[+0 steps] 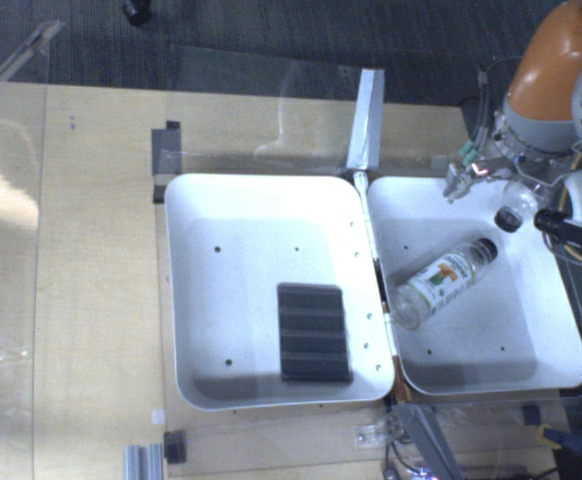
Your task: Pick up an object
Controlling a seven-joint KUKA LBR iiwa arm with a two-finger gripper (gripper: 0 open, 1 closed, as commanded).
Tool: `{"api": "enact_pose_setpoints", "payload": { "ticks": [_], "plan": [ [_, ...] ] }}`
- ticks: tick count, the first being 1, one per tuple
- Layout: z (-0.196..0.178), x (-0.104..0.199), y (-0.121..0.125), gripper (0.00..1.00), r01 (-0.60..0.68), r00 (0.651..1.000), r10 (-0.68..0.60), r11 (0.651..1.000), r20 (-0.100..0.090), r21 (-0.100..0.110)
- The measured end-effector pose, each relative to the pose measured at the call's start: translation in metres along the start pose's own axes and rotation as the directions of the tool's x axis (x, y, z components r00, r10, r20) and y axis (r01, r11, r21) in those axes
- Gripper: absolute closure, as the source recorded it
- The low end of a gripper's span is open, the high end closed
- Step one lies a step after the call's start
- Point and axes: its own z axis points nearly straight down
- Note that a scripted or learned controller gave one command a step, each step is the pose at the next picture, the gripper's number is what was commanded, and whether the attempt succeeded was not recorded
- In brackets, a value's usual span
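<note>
Two bins are sitting side by side on the bench, and I am watching both; the left bin is holding a dark ribbed block lying flat towards its near edge, and the right bin is holding a clear bottle with a dark cap and a printed label, lying on its side at a slant, its base close to the wall dividing the bins. The arm is hanging over the far right corner of the right bin; the hand is showing below the wrist, apart from the bottle, and I cannot tell how it is set, as the parts there are too small and cluttered to read. I am judging the bottle the nearest candidate, and I am worrying about it: being round and smooth, it is likely to roll or squirt sideways if the hand is closing off-centre or across the slant; its base near the bin wall is leaving little room on that side, so a descent there risks striking the rim; the block is lying low and flat, offering little to grip.
</note>
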Motion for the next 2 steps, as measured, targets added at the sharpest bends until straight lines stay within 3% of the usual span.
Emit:
{"api": "enact_pose_setpoints", "payload": {
  "ticks": [1, 2],
  "plan": [
    [0.001, 0.000, 0.000, 0.00, 0.000, 1.000, 0.000, 1.000, 0.000, 0.001],
    [0.109, 0.018, -0.043, 0.00, 0.118, 0.993, -0.118, 0.993, 0.002, -0.003]
  ]
}}
